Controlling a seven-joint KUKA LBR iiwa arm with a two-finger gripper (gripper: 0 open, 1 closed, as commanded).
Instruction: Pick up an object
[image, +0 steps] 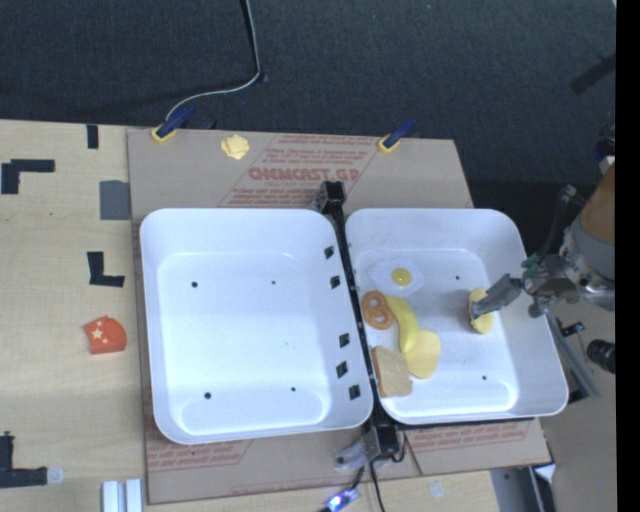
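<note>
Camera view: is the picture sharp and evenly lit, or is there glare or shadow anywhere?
Camera view: soft, slightly blurry overall; even light, no harsh glare on the white bins; faint shadows under the banana and inside the bin walls; the gripper looks smeared.

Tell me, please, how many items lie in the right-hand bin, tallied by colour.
Yellow: 3, the banana, the pale yellow piece and the yellow item at the gripper
White with a yellow centre: 1, the fried egg
Orange-brown: 1, the pretzel
Tan: 1, the bread slice
Total: 6
</note>
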